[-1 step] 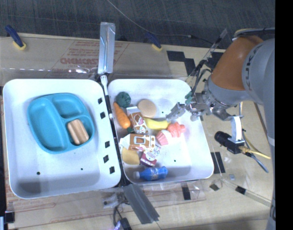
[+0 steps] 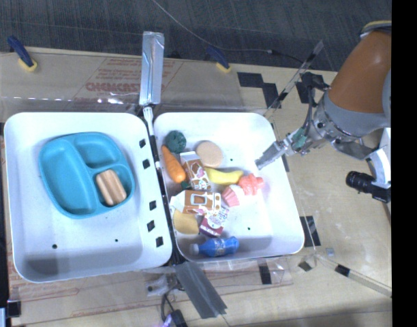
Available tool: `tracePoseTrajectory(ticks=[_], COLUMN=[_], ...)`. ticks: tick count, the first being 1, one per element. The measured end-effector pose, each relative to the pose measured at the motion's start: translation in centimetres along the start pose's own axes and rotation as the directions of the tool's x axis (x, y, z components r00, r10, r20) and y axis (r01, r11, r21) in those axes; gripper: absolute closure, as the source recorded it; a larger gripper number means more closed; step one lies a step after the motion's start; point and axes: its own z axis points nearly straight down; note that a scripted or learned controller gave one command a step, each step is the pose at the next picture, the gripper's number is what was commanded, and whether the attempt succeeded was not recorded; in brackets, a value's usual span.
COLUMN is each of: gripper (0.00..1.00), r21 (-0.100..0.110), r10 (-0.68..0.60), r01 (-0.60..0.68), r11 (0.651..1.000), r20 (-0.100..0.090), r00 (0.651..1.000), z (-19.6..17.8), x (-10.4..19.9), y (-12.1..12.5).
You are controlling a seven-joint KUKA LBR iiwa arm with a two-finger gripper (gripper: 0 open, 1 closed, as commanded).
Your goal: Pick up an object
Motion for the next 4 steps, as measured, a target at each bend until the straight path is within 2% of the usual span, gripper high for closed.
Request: tracePoseTrajectory(ticks=[1,2,3,4], gripper=[0.00,0.00,0.00,1.00], r21=[0.000,-0.019,0.005,0.004], r10=[0.009,0.413,0.363,0.359], r01=[-0.009,-0.413,-0.363,-0.359], r11=[1.000,0.910,0.932,0.933], r20=[-0.001,0.002,-0.004,-0.004], r00=[1.000,0.911,0.932,0.933], z=[12.4,15.9,17.2,16.1], x=[3.0,5.5,4.9,4.9], y=[-1.3,2.3,-1.4,-1.2])
